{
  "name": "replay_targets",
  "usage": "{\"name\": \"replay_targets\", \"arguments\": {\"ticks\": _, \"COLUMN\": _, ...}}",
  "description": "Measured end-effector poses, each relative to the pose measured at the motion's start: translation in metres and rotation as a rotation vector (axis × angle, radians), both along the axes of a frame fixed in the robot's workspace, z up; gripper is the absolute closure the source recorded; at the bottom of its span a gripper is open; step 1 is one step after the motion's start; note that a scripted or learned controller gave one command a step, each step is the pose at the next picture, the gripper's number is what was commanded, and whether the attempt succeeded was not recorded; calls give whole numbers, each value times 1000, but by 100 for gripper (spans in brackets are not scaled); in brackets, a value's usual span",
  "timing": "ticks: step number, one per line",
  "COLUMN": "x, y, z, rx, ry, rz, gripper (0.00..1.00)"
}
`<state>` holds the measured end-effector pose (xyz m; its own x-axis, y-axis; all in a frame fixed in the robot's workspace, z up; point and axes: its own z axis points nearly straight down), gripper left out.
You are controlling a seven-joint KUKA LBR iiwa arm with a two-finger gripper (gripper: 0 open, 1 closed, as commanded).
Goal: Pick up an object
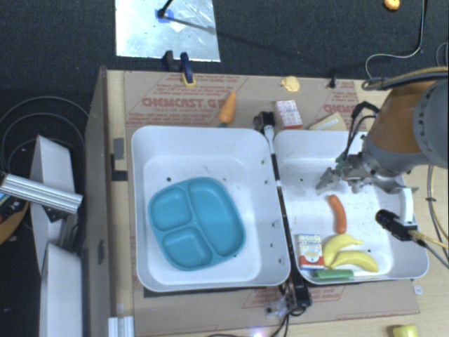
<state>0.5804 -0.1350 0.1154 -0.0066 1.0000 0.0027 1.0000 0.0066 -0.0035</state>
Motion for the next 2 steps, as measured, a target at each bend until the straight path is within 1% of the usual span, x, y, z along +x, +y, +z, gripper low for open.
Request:
{"name": "replay_targets", "arguments": {"ticks": 1, "x": -28, "y": -2, "z": -33, "rx": -2, "ry": -1, "rz": -6, "gripper": 0}}
{"name": "replay_targets", "arguments": {"ticks": 2, "x": -25, "y": -2, "z": -20, "rx": -3, "ry": -7, "rz": -5, "gripper": 100}}
